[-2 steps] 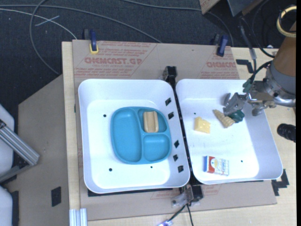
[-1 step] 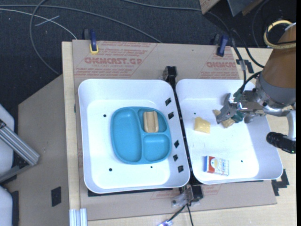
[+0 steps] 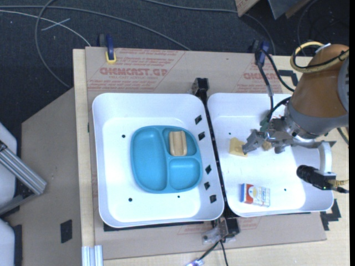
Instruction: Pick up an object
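Two white bins side by side. The left bin (image 3: 105, 148) holds a blue divided plate (image 3: 158, 168) with a tan block (image 3: 177, 143). The gripper (image 3: 256, 140) hovers beside a yellow piece (image 3: 237, 147); a small carton (image 3: 254, 194) lies nearer.

blue tray (image 3: 150, 165), tan block (image 3: 177, 143), white bins (image 3: 111, 121)

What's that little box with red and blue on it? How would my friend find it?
Look at the right white bin, the one the grey arm reaches into. Near its front edge lies the small flat box, away from the yellowish wedge up by the gripper. It is the only thing there printed in red, white and blue.
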You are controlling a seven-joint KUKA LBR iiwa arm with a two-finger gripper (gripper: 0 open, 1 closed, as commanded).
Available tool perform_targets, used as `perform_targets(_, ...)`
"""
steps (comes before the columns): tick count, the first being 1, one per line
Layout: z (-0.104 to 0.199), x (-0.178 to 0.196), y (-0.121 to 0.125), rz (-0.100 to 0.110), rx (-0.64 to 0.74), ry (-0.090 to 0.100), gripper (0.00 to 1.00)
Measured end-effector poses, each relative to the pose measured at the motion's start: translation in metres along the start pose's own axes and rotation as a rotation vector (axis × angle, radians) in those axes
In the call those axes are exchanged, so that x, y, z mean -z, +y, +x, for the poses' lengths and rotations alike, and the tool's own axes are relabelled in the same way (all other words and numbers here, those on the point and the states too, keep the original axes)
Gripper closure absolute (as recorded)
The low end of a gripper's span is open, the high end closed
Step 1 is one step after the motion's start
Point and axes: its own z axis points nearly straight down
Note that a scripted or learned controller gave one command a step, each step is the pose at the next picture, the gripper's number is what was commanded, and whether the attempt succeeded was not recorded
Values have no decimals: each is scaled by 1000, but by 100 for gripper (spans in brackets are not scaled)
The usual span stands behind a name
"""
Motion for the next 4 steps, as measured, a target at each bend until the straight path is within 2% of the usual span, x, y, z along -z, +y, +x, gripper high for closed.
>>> perform_targets(1,-5,-62,-3,2,-1,0,0)
perform_targets(2,-5,-47,-1,-6,-1,-1,100)
perform_targets(3,-11,12,5,-12,1,-4,100)
perform_targets(4,-15,57,2,-12,0,-4,100)
